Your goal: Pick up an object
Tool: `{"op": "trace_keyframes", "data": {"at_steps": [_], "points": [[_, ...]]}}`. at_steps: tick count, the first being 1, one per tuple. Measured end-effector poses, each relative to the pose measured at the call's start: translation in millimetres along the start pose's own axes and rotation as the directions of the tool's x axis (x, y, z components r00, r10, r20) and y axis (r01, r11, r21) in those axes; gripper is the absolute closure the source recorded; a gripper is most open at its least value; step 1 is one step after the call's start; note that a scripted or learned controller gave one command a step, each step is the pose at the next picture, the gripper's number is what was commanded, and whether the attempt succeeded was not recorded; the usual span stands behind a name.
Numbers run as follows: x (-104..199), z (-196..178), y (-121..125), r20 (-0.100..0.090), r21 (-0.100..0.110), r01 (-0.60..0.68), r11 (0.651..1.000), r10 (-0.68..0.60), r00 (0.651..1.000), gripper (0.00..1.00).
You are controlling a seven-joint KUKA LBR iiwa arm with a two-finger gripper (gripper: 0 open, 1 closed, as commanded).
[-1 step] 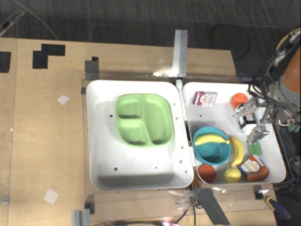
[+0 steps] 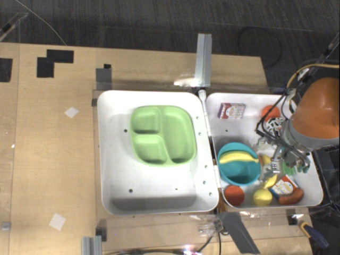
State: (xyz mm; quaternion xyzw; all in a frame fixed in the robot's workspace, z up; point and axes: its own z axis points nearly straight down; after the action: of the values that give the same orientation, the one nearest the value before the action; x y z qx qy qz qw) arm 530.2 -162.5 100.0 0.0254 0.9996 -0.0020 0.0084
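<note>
A pale wooden bench [image 2: 53,158] spans the view, its far edge meeting dark carpeted floor [image 2: 133,12]. Two shallow white bins sit on it side by side, touching along a shared middle rim: the left bin [image 2: 114,195] and the right bin [image 2: 319,187]. Black square markings [image 2: 53,61] lie flat on the bench near its far left corner, and two small pale patches, possibly tape [image 2: 71,112], show on the bare wood left of the bins. A grey metal post [image 2: 204,57] stands upright at the bench's far side, just behind the seam between the bins.
</note>
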Motion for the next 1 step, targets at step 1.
{"op": "trace_keyframes", "data": {"at_steps": [1], "points": [[30.5, 3.2, -9.1, 0.023, -0.002, -0.174, 0.985, 0.174, 0.984, 0.0]]}}
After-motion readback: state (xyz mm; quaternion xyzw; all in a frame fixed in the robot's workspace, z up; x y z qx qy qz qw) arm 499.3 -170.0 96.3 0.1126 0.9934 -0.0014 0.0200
